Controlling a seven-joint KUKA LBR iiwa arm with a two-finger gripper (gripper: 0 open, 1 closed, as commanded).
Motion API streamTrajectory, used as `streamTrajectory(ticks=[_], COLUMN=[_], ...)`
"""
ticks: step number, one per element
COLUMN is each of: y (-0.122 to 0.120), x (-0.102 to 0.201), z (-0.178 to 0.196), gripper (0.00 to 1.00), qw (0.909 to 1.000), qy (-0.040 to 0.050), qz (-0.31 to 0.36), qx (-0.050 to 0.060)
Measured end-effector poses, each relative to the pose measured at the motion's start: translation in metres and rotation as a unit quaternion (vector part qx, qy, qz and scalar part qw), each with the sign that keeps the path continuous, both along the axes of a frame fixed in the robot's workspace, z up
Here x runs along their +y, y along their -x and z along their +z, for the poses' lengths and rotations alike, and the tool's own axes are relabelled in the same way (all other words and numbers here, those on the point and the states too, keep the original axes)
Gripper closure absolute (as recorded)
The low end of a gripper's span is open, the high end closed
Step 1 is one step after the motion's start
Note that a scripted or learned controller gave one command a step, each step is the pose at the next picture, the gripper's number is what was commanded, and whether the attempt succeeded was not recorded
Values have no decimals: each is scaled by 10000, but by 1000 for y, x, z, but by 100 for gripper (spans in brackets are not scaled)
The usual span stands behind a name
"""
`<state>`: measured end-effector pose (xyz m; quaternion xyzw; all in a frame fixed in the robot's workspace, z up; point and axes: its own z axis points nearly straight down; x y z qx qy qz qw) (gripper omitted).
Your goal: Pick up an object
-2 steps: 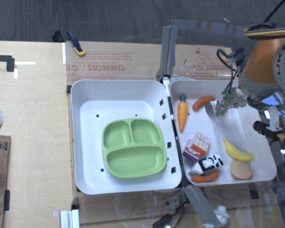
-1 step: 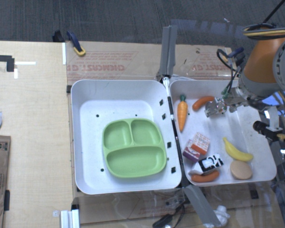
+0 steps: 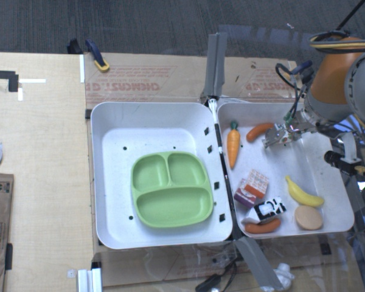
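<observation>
The right bin (image 3: 334, 163) holds several toy foods. A carrot (image 3: 232, 146) lies along its left wall and an orange sausage (image 3: 258, 131) sits at the back. A small orange and pink box (image 3: 252, 188), a banana (image 3: 303, 192), a round tan cookie (image 3: 309, 218), a black and white item (image 3: 269, 209) and a second sausage (image 3: 261, 225) lie toward the front. My gripper (image 3: 278, 136) hangs low at the back of this bin, just right of the orange sausage. Nothing shows in its grasp.
A green three-part plate (image 3: 171, 189) lies in the left bin (image 3: 109, 163). The divider (image 3: 218, 157) between the bins runs close to the carrot. The arm's orange band (image 3: 331, 78) and cables hang over the right bin's back right corner.
</observation>
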<state>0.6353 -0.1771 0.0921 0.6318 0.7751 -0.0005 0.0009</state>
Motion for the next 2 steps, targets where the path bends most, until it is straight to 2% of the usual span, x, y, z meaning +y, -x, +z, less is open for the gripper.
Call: streamTrajectory(ticks=[1, 2], y=[-2, -24], x=[-1, 42], z=[13, 138], gripper=[100, 100], qw=[10000, 10000], qy=[13, 0], qz=[7, -71], qx=[-29, -9])
